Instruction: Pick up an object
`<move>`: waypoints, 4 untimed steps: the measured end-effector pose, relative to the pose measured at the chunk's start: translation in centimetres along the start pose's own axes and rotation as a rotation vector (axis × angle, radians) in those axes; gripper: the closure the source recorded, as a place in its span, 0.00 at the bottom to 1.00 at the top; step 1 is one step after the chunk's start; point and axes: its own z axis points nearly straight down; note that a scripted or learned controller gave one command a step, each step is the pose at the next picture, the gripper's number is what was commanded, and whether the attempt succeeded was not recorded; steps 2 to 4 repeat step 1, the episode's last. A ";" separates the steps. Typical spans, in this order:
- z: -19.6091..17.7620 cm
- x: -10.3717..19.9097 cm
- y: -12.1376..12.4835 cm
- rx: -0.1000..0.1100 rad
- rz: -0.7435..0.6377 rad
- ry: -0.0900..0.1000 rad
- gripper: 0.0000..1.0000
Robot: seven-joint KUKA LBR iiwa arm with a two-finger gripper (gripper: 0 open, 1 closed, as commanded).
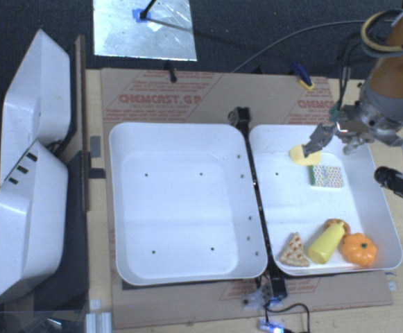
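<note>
The arm reaches in over the right bin (pixel 388 245), and its claw (pixel 317 143) hangs at the bin's far edge, right over a pale yellow wedge (pixel 304 155) that looks like toy cheese. The claw's dark tip touches or nearly touches the wedge, but whether it is released or clenched I cannot tell, and nothing shows the wedge as held. My reading is that the step in hand is the approach or the grasp attempt on that wedge. The next move calls for the claw to settle squarely astride the wedge, close, and lift straight up, with care for the bin wall close behind it.

Just beside the wedge, toward the bin's right side, lies a small speckled block with a green edge (pixel 327 176). At the near right corner sit a pizza slice (pixel 295 250), a yellow bottle with a brown cap (pixel 328 241) and an orange pumpkin (pixel 358 248), close together. The left bin (pixel 128 186) lies alongside.

The brown sheet (pixel 159 96) covering the desk under the bins carries red lettering that reads "CHEMCAST GP"; the smaller print is too small to read.
</note>
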 end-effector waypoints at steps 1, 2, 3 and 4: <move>0.8 -8.3 2.9 0.002 0.006 -0.002 0.00; 0.8 -8.3 2.9 0.002 0.006 -0.002 0.00; 0.8 -8.3 2.9 0.002 0.006 -0.002 0.00; 0.8 -8.3 2.9 0.002 0.006 -0.002 0.00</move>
